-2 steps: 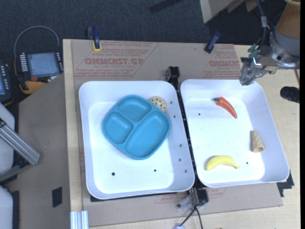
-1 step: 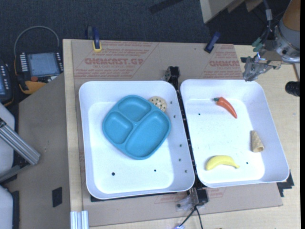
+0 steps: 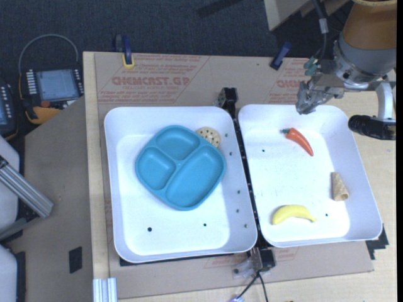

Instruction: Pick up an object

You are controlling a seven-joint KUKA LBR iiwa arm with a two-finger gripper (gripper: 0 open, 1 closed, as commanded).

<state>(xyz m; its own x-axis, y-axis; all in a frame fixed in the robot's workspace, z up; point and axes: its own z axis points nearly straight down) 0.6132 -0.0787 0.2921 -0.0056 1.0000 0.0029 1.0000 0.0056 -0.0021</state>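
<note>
Camera view looks down on two white bins. At the far edge of the right bin point(image 3: 359, 168) hangs the gripper point(image 3: 306, 106), and whether it is open or closed I cannot tell. Just beside it, near the far edge, lies a red pepper point(image 3: 298, 140). A cone point(image 3: 339, 186) sits by the right edge, a banana point(image 3: 292, 214) near the front edge. A blue divided plate point(image 3: 181, 167) fills the middle of the left bin point(image 3: 126, 219), a cookie point(image 3: 209, 134) touching its far rim.
</note>
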